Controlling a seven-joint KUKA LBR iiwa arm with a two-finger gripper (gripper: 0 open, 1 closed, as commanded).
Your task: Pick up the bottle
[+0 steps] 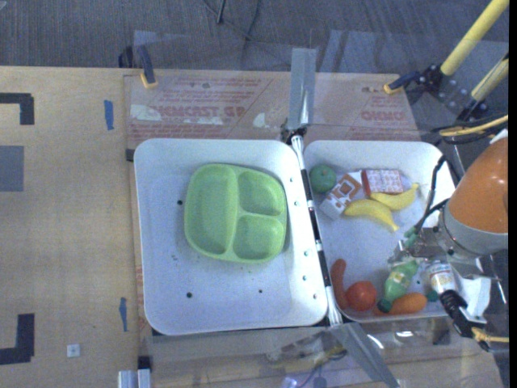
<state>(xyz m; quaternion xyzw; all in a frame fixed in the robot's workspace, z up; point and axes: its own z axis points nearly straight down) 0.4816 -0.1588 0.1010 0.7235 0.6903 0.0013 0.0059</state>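
Note:
The bottle is small and green and lies in the right bin, near that bin's front right corner. It rests between a red tomato and an orange carrot. The grey arm with its orange band reaches in from the right. Its gripper hangs low, just behind the bottle and right above its upper end. The wrist's metal parts crowd that spot, so the bottle's top is partly hidden.
Also in the right bin are a green lime, a white-and-orange carton, a red packet, a banana and a red pepper. The left bin holds a green divided plate.

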